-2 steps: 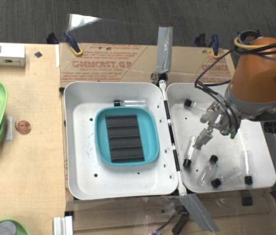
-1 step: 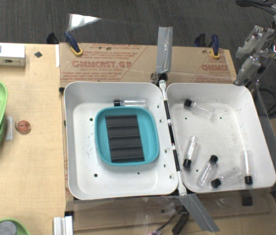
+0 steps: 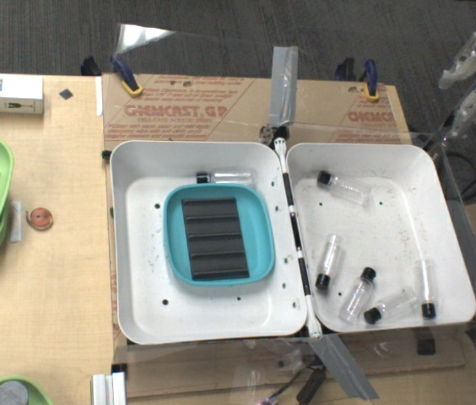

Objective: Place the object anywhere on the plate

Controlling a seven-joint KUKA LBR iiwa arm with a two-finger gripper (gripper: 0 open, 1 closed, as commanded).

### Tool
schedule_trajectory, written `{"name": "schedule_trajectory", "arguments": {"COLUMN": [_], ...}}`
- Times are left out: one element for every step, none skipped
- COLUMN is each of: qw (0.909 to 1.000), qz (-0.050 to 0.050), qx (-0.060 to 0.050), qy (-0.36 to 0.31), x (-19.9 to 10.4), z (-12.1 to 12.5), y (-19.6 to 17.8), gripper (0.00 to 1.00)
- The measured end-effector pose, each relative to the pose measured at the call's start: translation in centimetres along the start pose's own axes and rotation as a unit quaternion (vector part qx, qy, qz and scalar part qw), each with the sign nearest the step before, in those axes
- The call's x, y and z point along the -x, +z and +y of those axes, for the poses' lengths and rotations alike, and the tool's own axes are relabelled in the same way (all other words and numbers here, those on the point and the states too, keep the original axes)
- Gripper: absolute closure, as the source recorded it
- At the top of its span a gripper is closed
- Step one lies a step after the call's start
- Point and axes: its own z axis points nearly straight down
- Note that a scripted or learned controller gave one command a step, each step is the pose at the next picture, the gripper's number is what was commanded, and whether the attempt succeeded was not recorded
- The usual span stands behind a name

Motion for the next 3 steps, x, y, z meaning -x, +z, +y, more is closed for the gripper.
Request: {"name": "schedule_trajectory", "arguments": {"qw": [0.9998,0.9998,1.0000], "qz": [0.000,-0.002,0.001], "qx": [0.000,0.000,0.000], "qy": [0.022,0.022,0.007], "x": [5.2,5.3,2.7], "z": [-6.2,-6.2,-1.6], "y": [-0.2,-1.2,10.3], "gripper": [0.00,1.00,1.00]}}
